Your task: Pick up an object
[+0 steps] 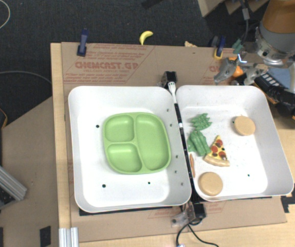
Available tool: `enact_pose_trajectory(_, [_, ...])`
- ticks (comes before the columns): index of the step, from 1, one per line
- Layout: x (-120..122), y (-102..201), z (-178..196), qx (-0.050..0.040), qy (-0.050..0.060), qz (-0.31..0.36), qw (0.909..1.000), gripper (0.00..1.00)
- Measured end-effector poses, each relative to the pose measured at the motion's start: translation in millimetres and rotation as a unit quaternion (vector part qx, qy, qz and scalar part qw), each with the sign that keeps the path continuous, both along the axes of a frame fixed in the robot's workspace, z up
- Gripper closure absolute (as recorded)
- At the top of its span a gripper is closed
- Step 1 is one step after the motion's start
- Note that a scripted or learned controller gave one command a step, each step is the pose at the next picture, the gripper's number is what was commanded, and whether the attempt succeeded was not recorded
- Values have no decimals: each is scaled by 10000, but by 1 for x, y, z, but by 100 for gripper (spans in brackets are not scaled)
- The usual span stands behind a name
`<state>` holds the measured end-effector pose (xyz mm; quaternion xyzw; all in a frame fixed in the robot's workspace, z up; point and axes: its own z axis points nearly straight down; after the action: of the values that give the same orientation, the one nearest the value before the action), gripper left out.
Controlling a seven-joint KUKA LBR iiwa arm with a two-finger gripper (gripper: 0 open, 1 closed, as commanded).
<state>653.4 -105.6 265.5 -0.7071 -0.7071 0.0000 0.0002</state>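
1. Nearest: round tan cookie [210, 183] at the right bin's [271, 138] front edge. Looks like rigid toy food, light, smooth top; pinch across the rim.
2. Mid-bin: pizza slice [217, 152] touching green veg pieces [199, 136] (thin, flat, probably hard to get fingers under).
3. Second cookie [244, 125] stands alone, likely the easiest target.
4. Left bin: green divided plate [136, 142].
5. Far: gripper [232, 68] hangs beyond the bin's back rim; jaw state can't be read.

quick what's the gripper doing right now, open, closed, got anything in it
Gripper: above the right bin's far edge; open or closed cannot be told.
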Motion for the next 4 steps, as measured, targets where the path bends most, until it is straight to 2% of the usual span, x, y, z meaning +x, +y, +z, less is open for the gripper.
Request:
enact_pose_trajectory(1, [-24,57,201,-4,-112,32,9999,0])
enact_pose_trajectory(2, [-74,136,120,10,42,37,10000,0])
enact_pose_trajectory(3, [-90,171,281,19,-110,32,9999,0])
enact_pose_trajectory(4, [-155,235,270,9,13,46,10000,0])
